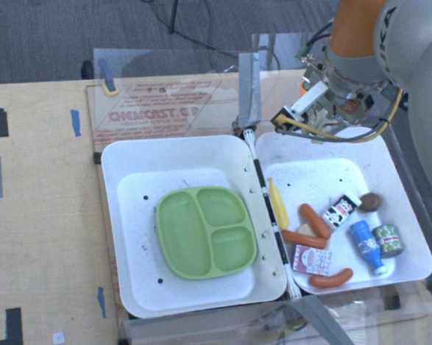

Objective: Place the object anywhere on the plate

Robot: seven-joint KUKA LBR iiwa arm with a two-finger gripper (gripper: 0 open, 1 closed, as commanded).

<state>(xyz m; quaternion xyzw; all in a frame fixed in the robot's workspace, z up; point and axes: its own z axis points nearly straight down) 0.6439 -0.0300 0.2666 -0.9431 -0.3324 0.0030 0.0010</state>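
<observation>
Bright, even overhead light, no hard directional source. The two white bins (182, 159) run close to overexposed, rims washed out, faint soft shadows along inner walls. Green plate (205, 231) evenly lit, thin soft shadow at its near edge. Clear plastic sheet (160, 105) at the far side shows a milky sheen, print under it low contrast. Arm (389, 16) at far right casts a diffuse shadow on the right bin's far rim. Overall soft focus, low resolution; small items' labels unreadable. Grey floor at far edge darker, mildly noisy. Slight slant perspective, no strong edge distortion.
</observation>
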